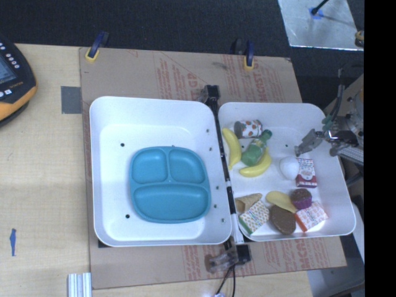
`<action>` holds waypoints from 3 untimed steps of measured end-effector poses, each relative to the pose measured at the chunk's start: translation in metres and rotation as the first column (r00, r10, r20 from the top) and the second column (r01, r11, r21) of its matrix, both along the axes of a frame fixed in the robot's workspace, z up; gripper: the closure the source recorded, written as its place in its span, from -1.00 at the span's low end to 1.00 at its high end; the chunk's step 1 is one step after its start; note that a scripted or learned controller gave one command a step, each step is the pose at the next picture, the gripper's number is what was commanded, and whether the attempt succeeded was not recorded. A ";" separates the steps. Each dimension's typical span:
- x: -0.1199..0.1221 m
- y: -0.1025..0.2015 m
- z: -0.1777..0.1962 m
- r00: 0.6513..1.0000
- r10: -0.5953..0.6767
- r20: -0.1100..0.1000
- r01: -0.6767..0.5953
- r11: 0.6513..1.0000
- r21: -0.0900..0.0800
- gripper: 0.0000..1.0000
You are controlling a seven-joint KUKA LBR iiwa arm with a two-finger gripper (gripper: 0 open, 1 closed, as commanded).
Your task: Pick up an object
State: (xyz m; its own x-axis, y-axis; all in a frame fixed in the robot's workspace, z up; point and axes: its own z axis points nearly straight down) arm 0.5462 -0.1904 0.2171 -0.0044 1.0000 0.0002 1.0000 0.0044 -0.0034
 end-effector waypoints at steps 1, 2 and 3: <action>-0.036 -0.017 -0.123 1.000 -0.001 0.000 0.001 1.000 -0.003 -1.00; -0.033 -0.019 -0.106 1.000 0.001 0.007 -0.001 1.000 -0.007 1.00; -0.033 -0.019 -0.106 1.000 0.002 0.006 -0.002 1.000 -0.007 -1.00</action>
